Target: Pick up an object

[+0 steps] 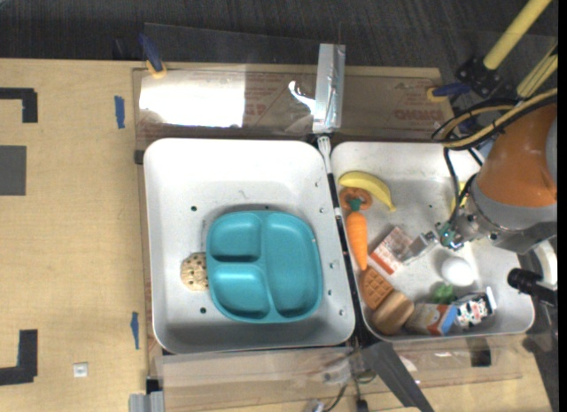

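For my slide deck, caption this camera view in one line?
KUKA arm reaches over the right bin of toy food; a teal divided plate sits in the left bin.

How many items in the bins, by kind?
Toy food: 6, namely banana, carrot, waffle, bread roll, egg, cookie
Packets or cartons: 2, namely snack packet, small carton
Dishes: 1, the teal plate
Total: 9

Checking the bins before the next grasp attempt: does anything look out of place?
Nothing looks spilled or broken. The one oddity: a cookie lies alone in the left bin, tucked against the teal divided plate, while the other items crowd the right bin.
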You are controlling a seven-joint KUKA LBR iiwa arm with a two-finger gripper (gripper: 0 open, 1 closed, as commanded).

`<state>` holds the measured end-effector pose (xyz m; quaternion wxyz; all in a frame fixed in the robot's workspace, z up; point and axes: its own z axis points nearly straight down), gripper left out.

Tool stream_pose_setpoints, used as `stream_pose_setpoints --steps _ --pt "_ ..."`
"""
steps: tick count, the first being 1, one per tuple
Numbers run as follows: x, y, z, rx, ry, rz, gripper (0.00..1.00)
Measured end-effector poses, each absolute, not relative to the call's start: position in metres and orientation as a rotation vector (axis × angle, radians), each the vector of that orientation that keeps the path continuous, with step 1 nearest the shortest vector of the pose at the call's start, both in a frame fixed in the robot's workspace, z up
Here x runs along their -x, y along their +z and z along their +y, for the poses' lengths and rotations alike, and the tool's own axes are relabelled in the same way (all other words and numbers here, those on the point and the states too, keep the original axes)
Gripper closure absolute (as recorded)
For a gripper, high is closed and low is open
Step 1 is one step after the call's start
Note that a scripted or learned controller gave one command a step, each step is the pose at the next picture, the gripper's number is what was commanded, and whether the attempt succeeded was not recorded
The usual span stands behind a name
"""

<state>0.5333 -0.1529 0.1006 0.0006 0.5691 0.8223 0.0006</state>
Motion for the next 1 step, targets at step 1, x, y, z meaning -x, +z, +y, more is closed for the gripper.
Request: stream_pose_setpoints --steps 1 --pt "-0.5806 0.1268 -0.1231 -1.231 0.003 2.886 0.0"
